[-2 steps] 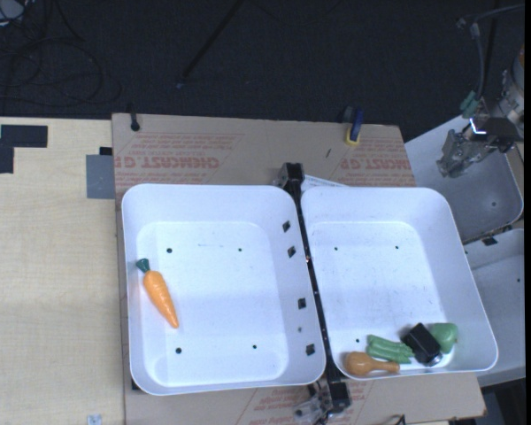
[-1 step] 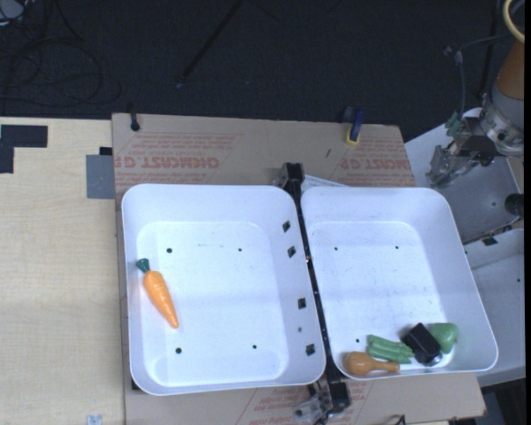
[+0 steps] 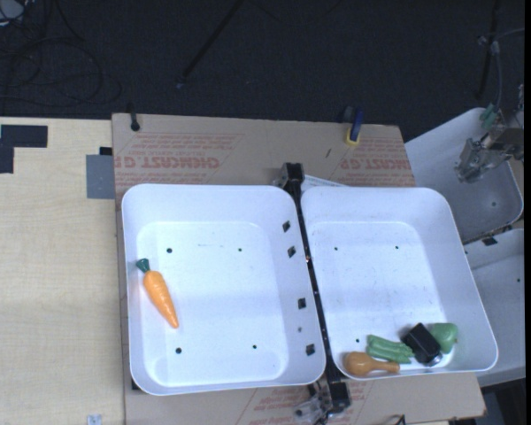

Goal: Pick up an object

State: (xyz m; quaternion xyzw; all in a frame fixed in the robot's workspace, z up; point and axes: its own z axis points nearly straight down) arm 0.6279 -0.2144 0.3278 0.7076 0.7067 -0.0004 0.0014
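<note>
the left bin (image 3: 208,204) holds an orange carrot (image 3: 160,297) with a green top, lying near its wall at 9 o'clock. in the right bin (image 3: 380,209), toward 5 o'clock, lie together a tan pear-like piece (image 3: 368,364), a green pod (image 3: 389,349), a black block (image 3: 422,343) and a green piece (image 3: 444,334). whether the fingers are open or closed, i cannot tell.

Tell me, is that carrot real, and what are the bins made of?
The carrot looks like a toy, probably plastic: its orange is even and smooth, with a neat green cap. That is a guess from its look. The bins seem to be hard white plastic with a faint sheen, rounded corners and moulded rims. They sit on brown cardboard with printed letters.
</note>
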